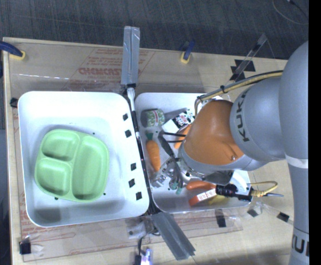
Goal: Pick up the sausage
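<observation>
Where orange ends, arm (271, 126) reads "KU" (partial).

The grey arm (271, 120) reaches leftward, claw (169, 176) pointed down.

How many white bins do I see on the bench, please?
2. The left bin holds a green tray. The right bin lies beside it, partly covered by the arm, with an orange carrot near its left wall.
</observation>
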Action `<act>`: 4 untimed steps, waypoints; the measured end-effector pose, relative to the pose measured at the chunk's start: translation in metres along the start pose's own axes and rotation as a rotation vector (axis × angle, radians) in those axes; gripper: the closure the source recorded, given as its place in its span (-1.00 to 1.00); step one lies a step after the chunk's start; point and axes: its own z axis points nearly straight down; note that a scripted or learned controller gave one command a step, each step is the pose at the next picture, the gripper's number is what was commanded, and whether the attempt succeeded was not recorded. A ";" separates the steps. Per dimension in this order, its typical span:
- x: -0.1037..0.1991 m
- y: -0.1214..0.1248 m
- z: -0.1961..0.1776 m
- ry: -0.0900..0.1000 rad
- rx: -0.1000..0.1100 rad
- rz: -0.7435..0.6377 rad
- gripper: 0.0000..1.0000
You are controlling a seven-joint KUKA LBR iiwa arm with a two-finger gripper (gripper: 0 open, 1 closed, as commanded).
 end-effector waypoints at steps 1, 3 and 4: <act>0.034 0.051 -0.100 0.006 -0.008 -0.373 1.00; 0.038 0.049 -0.191 0.001 -0.010 -0.667 1.00; 0.064 0.074 -0.099 0.011 -0.007 -0.657 1.00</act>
